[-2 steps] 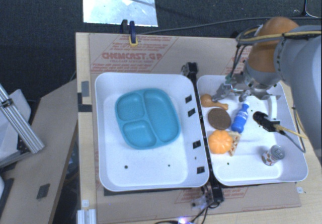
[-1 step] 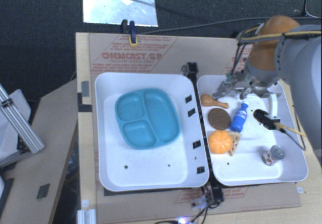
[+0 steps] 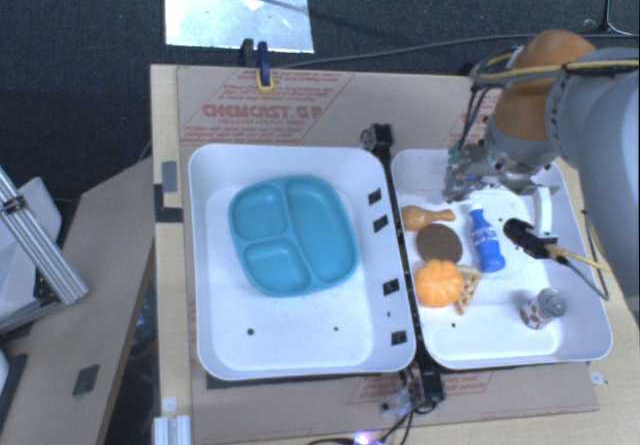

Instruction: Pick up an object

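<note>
The right bin (image 3: 505,331) holds several small items. A tan drumstick (image 3: 427,218) lies near its left wall, with a brown round disc (image 3: 439,243) just below it. Right of those stands a blue bottle (image 3: 486,239) with a white label. An orange fruit (image 3: 437,283) sits at the front left with a pizza slice (image 3: 467,291) against it. A small grey can (image 3: 541,308) lies at the front right. My gripper (image 3: 457,183) hangs low over the bin's back part, just above and right of the drumstick and up-left of the bottle.
The left bin (image 3: 300,338) carries a blue divided plate (image 3: 292,233) in its middle. A black hinge strip (image 3: 392,233) separates the bins. The grey arm (image 3: 590,123) reaches in over the right bin's back right corner.
</note>
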